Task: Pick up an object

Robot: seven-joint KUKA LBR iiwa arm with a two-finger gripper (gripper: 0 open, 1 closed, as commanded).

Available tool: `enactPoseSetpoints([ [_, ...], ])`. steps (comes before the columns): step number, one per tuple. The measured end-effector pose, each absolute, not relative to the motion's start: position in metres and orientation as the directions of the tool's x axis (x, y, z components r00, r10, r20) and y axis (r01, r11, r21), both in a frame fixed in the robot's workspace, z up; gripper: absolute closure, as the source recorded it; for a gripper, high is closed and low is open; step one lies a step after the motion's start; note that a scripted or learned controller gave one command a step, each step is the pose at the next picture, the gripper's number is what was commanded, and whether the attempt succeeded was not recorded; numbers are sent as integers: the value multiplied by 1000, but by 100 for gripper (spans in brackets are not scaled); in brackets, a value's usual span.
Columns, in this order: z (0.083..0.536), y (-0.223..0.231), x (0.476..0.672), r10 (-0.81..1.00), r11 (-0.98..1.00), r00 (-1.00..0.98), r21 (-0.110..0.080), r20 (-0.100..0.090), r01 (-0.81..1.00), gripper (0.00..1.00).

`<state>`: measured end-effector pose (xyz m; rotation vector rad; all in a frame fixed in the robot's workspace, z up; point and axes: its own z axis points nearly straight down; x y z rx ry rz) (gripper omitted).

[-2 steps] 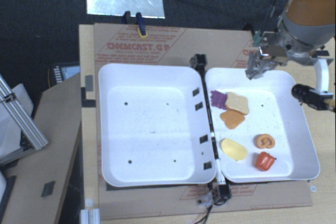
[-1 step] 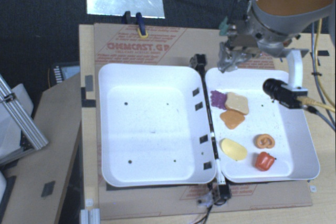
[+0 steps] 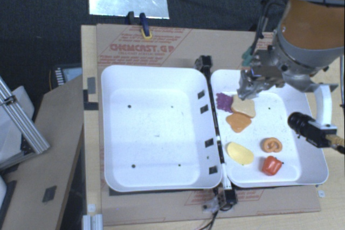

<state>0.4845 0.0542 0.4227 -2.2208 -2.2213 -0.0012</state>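
1. Arm (image 3: 312, 19) enters from upper right of the frame; gripper (image 3: 249, 90) hangs low over the upper left part of the right bin (image 3: 318, 169).
2. Fingers: cannot tell whether open or closed; the tips blur into the dark wrist body. Nothing visibly held.
3. Candidate objects all lie in the right bin: purple piece (image 3: 223, 100) just left of the gripper, pale piece (image 3: 245, 109) directly under or touching the tip, orange piece (image 3: 239, 122) just below that and touching it, yellow piece (image 3: 240, 153) lower left, orange ring (image 3: 271, 145) and red piece (image 3: 271, 165) lower right.
4. Left bin (image 3: 108, 116) sits center frame, beside the right one on the surface.
5. Step in hand, judged: descent or grasp on the pale piece.
6. Doing it well: center over a single piece, since pale and orange pieces abut and fingers could straddle both or push one away. Objects look flat, so go right down to the bin floor before closing, then lift straight up.
7. Risk: pinch slips off the thin edge; the purple piece is close enough to get nudged.
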Motion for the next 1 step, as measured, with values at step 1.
enactPoseSetpoints([
  [1,517,98,487,1000,9,-9,12,4,1000,100],
])
